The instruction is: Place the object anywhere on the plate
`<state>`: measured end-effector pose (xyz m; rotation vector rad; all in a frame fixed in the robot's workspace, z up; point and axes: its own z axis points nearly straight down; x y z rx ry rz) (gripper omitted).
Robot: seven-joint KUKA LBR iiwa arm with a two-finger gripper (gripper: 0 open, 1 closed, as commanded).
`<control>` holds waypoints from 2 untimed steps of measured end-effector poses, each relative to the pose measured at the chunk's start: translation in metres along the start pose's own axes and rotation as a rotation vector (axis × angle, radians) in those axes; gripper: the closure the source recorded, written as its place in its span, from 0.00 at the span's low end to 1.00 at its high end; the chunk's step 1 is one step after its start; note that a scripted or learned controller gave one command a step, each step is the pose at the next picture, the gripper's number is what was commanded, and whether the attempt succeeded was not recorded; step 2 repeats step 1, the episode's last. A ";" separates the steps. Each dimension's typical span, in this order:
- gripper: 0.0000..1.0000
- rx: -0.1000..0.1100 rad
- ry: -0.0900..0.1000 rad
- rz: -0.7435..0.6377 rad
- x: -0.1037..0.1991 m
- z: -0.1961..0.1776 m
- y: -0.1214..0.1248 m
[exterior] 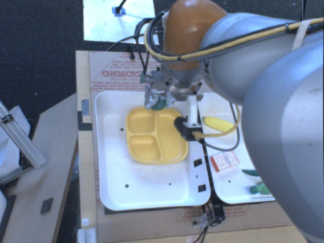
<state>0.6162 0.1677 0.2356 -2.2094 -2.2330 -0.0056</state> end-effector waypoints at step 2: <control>0.00 0.001 -0.002 0.006 -0.004 0.000 0.000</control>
